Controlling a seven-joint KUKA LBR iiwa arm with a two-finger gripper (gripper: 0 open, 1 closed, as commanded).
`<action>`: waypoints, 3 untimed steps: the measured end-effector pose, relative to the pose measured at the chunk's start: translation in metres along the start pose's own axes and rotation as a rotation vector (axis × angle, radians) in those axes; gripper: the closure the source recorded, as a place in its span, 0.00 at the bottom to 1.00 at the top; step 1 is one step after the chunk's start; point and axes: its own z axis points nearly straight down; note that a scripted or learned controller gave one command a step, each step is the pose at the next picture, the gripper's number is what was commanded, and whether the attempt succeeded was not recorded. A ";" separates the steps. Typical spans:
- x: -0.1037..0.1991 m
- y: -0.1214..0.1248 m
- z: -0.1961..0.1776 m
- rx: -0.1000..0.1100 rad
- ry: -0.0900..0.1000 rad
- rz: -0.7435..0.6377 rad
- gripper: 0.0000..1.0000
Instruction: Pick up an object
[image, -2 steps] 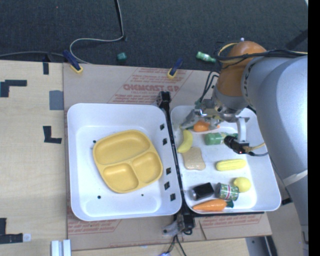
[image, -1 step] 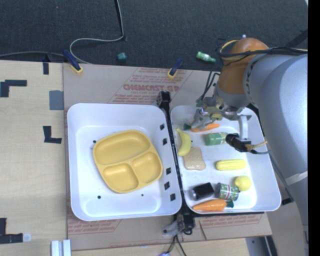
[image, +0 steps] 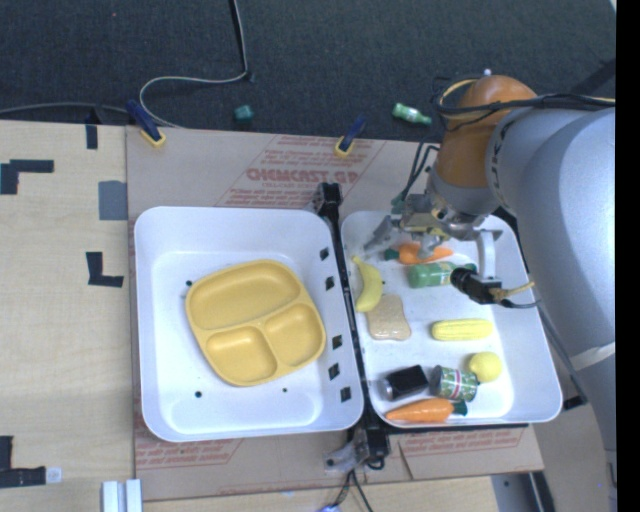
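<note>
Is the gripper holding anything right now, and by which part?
Cannot tell: the gripper is low in the right bin, beside the small carrot.

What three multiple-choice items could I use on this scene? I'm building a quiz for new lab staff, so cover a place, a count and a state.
1. Where does the yellow divided plate lie?
A. left bin
B. right bin
C. on the cardboard

2. How many carrots are in the right bin?
A. none
B. one
C. two

3. How does the small can rest?
A. upright
B. on its side
C. stacked on the plate

Answers: 1 A, the plate sits inside the left bin. 2 C, one carrot lies at the near edge and another carrot beneath the tool. 3 B, its length runs along the bin floor.
</note>
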 end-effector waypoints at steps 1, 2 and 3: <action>-0.018 0.007 0.012 -0.016 -0.005 -0.001 0.00; -0.018 0.008 0.001 -0.019 -0.006 -0.002 1.00; -0.018 0.008 0.002 -0.017 -0.006 -0.002 0.00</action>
